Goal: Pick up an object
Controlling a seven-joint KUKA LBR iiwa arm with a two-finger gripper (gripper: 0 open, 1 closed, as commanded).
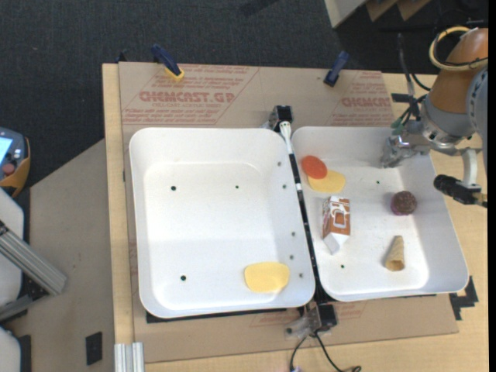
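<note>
The right bin point(364, 285) holds several things. A red-orange disc point(312, 165) touches a flat yellow piece point(331, 182) near its left wall. Below them lies a white and brown carton point(336, 222). A dark purple ball point(403, 202) sits toward the right, with a tan cone point(395, 253) lying below it. A yellow oval point(266, 277) rests at the front of the left bin point(155, 208). My gripper point(393, 152) hangs over the right bin's far right corner, above and apart from the purple ball, with nothing seen in it.
Both bins rest on a cardboard sheet point(194, 91) held by blue clamps point(167, 62) at the back. A black clip point(281, 117) joins the bins at the rear, another sits at the front point(319, 316). The arm's grey body point(457, 107) overhangs the right bin's right edge.
</note>
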